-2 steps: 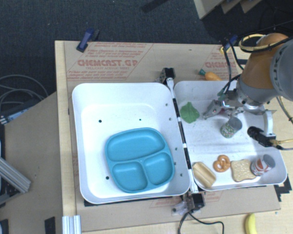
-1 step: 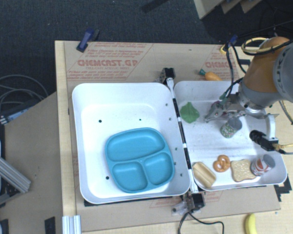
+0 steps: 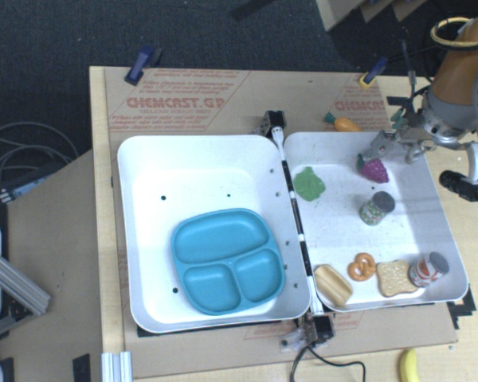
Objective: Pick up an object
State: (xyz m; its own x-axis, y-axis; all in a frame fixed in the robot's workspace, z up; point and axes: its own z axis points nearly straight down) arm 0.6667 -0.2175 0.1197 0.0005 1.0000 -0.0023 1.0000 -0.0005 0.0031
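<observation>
Looking down, you see the grey arm's two-finger gripper (image 3: 380, 151) over the far part of the right white bin (image 3: 440, 213), its metal fingers spread apart, just above the purple bunch of toy grapes (image 3: 374, 169). Nothing sits between the fingers. Near the grapes lie a green leafy toy (image 3: 309, 184) and a small grey tin can (image 3: 376, 208). Along the near edge you find a bread roll (image 3: 332, 284), an orange pretzel-like ring (image 3: 362, 267), a toast slice (image 3: 394, 277) and another can (image 3: 427, 270). The left white bin (image 3: 143, 173) holds a blue divided plastic plate (image 3: 227, 259).
</observation>
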